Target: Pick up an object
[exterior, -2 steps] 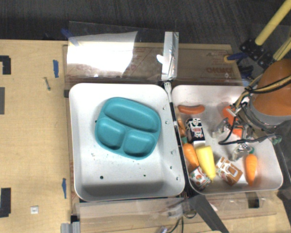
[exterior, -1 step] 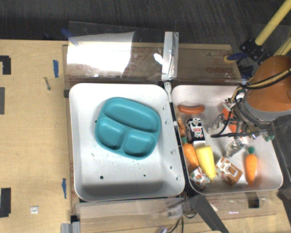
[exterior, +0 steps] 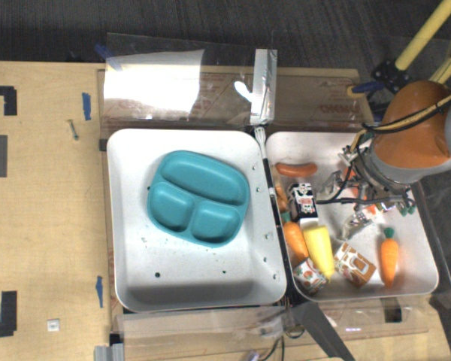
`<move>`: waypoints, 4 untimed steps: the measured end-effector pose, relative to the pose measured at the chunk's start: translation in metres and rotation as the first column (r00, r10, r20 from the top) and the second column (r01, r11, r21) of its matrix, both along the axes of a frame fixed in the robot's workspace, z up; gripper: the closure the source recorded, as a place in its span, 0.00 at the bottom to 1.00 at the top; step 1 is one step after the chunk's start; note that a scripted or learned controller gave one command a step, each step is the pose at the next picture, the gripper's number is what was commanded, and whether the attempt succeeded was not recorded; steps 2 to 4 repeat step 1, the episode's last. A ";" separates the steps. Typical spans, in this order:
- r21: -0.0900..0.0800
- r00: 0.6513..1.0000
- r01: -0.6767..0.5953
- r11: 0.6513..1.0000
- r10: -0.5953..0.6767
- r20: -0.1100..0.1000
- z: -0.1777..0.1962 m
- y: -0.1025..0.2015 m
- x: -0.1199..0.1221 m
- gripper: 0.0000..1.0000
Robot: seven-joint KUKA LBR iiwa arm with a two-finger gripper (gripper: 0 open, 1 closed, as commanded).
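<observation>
1. We hover our end effector (exterior: 364,201) low in the right bin (exterior: 428,277); its grip state, we cannot tell.
2. Nothing visibly lifted: carrot (exterior: 389,260) lies just beside, pickup remains.

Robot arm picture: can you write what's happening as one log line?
end effector: low in right bin | grasp: unclear | nearby: carrot, sausage | left bin: teal tray

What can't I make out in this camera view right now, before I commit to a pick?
- End effector: the orange wrist band covers it from above; grip state unreadable.
- Small item beneath it: too cluttered by cables to identify.
- Carton labels: too small to read.
- Left carrot: partly covered by the yellow object.
</observation>
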State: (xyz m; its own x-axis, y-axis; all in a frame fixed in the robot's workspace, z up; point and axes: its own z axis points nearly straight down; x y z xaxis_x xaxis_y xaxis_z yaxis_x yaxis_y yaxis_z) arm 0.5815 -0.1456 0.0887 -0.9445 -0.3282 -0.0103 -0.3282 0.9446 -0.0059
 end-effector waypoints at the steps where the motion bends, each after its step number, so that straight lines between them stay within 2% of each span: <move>1: 0.004 0.999 0.048 0.999 -0.048 0.000 0.000 -0.003 0.000 0.00; 4: 0.004 0.999 0.048 0.999 -0.048 0.000 0.000 -0.003 0.000 0.00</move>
